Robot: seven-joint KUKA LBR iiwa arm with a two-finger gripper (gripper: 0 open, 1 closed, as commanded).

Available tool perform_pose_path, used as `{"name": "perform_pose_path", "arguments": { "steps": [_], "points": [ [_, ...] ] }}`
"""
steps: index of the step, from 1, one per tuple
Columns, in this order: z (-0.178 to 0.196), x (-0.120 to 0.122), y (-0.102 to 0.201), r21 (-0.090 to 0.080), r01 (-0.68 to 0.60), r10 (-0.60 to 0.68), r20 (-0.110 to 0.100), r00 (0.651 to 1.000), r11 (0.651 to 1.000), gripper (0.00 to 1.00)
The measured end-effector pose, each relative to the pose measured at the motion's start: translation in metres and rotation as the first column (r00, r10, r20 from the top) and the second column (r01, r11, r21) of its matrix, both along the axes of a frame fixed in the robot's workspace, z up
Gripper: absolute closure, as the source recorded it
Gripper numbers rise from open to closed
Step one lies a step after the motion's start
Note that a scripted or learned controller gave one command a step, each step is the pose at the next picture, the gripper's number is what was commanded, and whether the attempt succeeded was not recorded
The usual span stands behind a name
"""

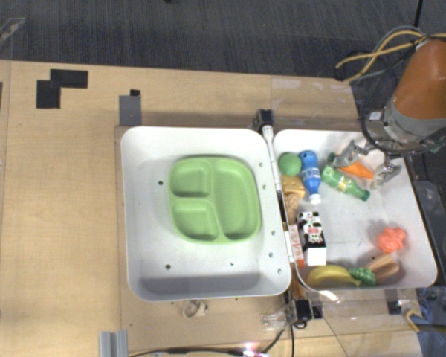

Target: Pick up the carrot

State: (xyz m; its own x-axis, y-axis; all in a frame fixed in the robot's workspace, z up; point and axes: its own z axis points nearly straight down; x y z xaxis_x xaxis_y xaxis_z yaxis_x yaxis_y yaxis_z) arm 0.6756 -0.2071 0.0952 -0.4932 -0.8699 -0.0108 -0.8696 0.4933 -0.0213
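Note:
The carrot [358, 171] is a small orange piece lying near the back of the right bin [420, 222], just behind a green bottle [345, 182]. My gripper [367, 163] hangs low over it, reaching down from the orange-banded wrist [425, 88] at the right. One silvery finger [346, 155] stands left of the carrot and the other to its right, so the jaws straddle it. They look spread, with the gripper open. Whether the fingers touch the carrot cannot be told.
Left of the carrot are a green ball [288, 163], a blue bottle [309, 171] and a tan item [293, 190]. Nearer the front lie a black-and-white box [310, 233], a salmon toy [391, 238], a banana [331, 275] and a brown roll [384, 265]. The left bin [145, 259] holds a green divided plate [212, 198].

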Motion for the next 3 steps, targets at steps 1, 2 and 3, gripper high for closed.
{"name": "perform_pose_path", "arguments": {
  "steps": [1,2,3],
  "points": [
    [0.020,0.006,0.001,0.002,0.004,-0.004,0.021,1.000,1.000,1.00],
    [0.019,0.006,0.001,0.002,0.004,-0.004,0.021,1.000,1.000,0.00],
    [0.000,-0.026,-0.002,-0.009,-0.143,0.143,0.003,0.990,0.990,0.00]
  ]
}}
